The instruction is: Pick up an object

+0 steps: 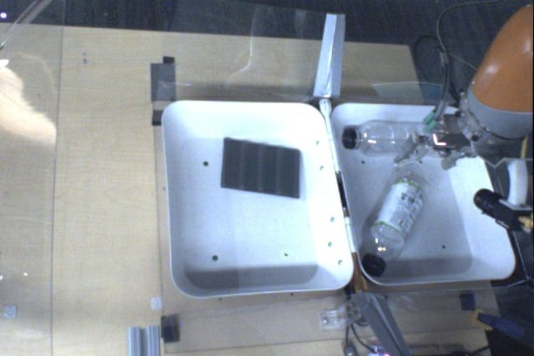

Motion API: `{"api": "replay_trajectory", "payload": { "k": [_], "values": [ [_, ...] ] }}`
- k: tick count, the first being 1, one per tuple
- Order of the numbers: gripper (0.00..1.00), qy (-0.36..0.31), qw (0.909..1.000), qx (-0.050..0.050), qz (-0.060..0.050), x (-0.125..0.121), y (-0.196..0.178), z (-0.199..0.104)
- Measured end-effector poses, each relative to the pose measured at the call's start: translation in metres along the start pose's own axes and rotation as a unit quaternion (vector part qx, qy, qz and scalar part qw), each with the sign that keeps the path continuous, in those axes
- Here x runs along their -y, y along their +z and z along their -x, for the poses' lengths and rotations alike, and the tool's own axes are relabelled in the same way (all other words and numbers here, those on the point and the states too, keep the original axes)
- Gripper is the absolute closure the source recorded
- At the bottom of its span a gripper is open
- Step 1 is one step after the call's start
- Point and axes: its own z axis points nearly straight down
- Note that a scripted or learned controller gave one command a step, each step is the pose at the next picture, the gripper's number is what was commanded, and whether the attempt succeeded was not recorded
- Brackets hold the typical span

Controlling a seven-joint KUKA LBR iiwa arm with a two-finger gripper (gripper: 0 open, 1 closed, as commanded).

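while the arm (pixel 501 87) hangs over the right bin's (pixel 484 263) far right side, the gripper (pixel 434 139) sits low by the far wall, just beside the base of a clear bottle (pixel 380 137) lying left-right, cap to the left. can't tell if the gripper is released or clenched, too blurry. second bottle (pixel 395 213) lies below it, long axis slanting down-left, dark cap near the front-left corner. nearer target looks like the upper bottle, left of the gripper. left bin (pixel 192 263) holds a flat dark pad (pixel 260 167), well apart.
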Motion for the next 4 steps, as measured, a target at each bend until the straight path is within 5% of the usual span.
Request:
{"api": "replay_trajectory", "payload": {
  "k": [1, 2, 3, 4],
  "values": [
    [0.00, -0.114, 0.9935, 0.001, 0.003, -0.030, 0.142, 0.040],
    [1.00, -0.114, 0.9934, 0.001, 0.006, -0.033, 0.130, 0.039],
    [0.00, -0.114, 0.9934, 0.001, 0.006, -0.032, 0.130, 0.039],
    [0.00, -0.160, 0.9870, 0.003, 0.005, 0.025, 0.142, 0.067]
  ]
}}
